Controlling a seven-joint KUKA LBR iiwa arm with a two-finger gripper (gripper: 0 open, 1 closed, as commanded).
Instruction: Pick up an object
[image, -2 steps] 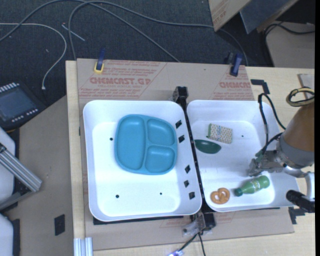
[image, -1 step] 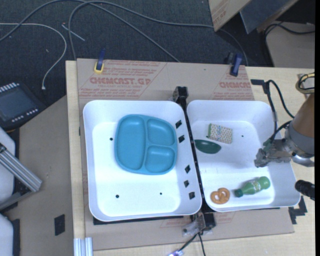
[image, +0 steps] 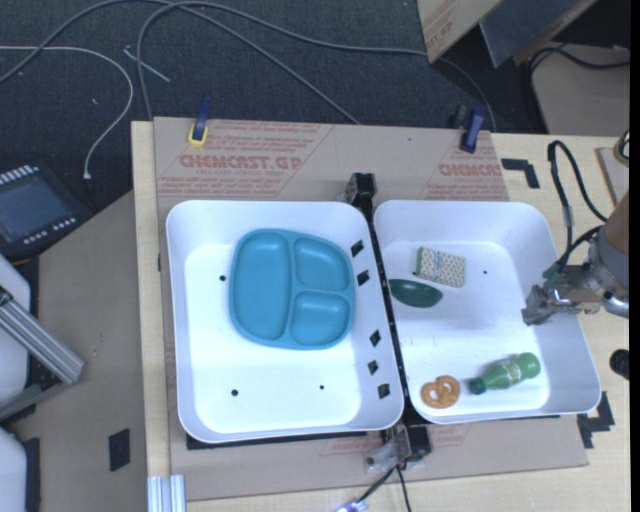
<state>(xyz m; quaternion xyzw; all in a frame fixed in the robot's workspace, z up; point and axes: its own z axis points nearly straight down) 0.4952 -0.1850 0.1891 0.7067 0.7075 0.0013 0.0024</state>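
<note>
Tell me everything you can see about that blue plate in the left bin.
The blue plate is a rounded-square tray, seemingly plastic, plain light blue. Raised ridges split it into three compartments: one tall one on its left, two smaller ones stacked on its right. It lies flat, right side up, on the floor of the left bin, toward the far half. Nothing sits in it or touches it besides the bin.

one fixed camera above the bench, looking down at a slant; both white bins in frame, arm entering from right.
</note>
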